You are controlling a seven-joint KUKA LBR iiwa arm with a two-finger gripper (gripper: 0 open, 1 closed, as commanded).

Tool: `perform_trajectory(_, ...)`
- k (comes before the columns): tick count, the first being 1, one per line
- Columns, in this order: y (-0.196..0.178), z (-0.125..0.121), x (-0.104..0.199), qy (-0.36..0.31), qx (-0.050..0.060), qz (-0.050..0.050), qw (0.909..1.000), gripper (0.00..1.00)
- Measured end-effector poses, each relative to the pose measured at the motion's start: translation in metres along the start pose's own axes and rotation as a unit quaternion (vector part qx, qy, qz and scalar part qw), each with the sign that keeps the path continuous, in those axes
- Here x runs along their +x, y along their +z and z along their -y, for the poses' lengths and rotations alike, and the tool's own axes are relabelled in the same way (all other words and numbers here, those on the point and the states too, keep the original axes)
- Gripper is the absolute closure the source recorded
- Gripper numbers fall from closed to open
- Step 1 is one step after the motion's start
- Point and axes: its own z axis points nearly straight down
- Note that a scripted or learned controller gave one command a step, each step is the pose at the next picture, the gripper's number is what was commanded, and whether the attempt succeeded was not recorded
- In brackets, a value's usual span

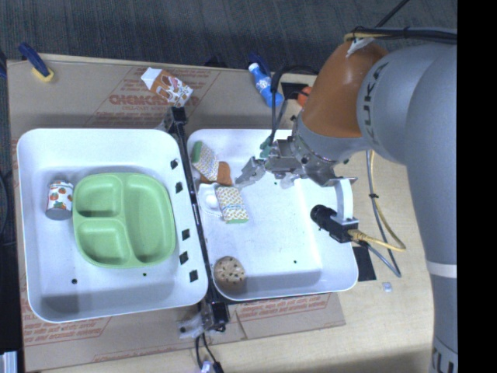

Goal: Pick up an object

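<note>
Claw hangs low in the right bin near a patterned packet; we cannot tell its state; a green tray fills the left bin.

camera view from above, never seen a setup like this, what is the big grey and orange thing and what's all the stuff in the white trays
The big grey shape with the orange band is a robot arm. It reaches in from the right of the picture, and the metal part at its end is its gripper, the piece meant to pick things up. The camera is fixed above the bench and looks down at a slant.

On the bench sit two shallow white bins. The left bin holds a green divided plate and a small can beside it. The gripper is over the right bin, which holds a few small patterned packets, an orange piece and a round cookie-like thing near the front edge.

From this angle I cannot tell whether the gripper has caught anything.
</note>
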Motion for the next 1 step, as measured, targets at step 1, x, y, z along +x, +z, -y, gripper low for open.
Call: perform_trajectory(1, -0.1075, 0.0425, 0.0668, -0.001, -0.002, 0.0, 1.0, 0.0)
